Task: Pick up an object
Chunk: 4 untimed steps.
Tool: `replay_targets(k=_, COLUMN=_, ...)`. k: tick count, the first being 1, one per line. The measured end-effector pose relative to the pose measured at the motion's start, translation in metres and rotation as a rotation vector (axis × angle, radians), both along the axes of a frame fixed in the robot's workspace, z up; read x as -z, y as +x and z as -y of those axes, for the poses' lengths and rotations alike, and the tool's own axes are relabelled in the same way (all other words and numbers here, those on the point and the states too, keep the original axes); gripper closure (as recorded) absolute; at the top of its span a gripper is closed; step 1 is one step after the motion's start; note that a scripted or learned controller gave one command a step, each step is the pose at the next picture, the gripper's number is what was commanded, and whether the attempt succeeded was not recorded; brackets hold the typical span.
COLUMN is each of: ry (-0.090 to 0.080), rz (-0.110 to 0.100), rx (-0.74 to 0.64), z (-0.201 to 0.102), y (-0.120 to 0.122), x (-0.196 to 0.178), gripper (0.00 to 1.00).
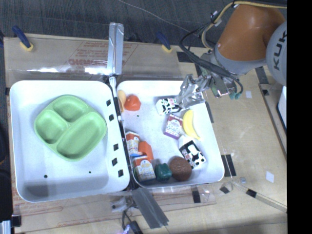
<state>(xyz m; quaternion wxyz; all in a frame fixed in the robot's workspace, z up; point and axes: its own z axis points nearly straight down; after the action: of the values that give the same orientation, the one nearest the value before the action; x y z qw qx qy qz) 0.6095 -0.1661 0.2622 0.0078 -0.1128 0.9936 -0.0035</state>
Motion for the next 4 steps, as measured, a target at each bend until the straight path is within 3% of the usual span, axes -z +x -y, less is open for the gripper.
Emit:
replay_targets(k=1, ry=0.005, rz=-0.015, rx=-0.065, z=-0.033, y=0.048, x=0.023, gripper=1.0)
replay_targets(k=2, ry=0.003, rz=-0.009, rx=-0.066, z=-0.033, y=0.05, x=0.01, gripper=1.0)
replay_targets(k=3, ry=0.001, rz=-0.013, rx=-0.231, z=0.035, y=0.048, x=0.033, gripper=1.0)
replay_targets(k=4, ry=0.0, rz=-0.009, rx=-0.213, z=0.03, y=0.049, x=-0.02, gripper=1.0)
